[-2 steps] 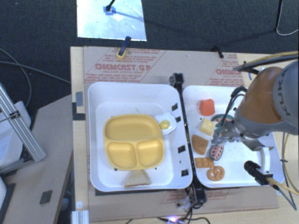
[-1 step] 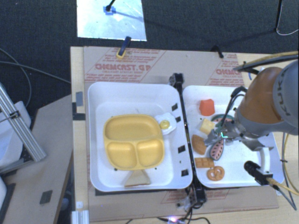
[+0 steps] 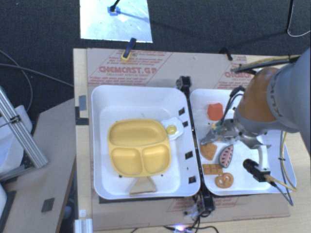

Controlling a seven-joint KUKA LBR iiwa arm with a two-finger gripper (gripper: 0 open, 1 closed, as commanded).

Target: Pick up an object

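Two bins sit on my desk, and my jaws (image 3: 210,139) hang low in the right bin (image 3: 201,101), tips just above the tan cookie (image 3: 209,152); I cannot tell how they stand. Toy food clusters there within reach: watermelon slice (image 3: 226,156), pretzel (image 3: 224,180), red piece (image 3: 215,111). The yellow divided tray (image 3: 139,146) fills the left bin (image 3: 141,98).

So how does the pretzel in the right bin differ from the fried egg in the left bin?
The pretzel is brown and knotted with holes through it, while the fried egg is a flat white patch with a yellow yolk. The pretzel lies on the right bin's floor near its front edge, apart from other items, whereas the egg sits touching the yellow divided tray. Both are small toy foods lying flat.
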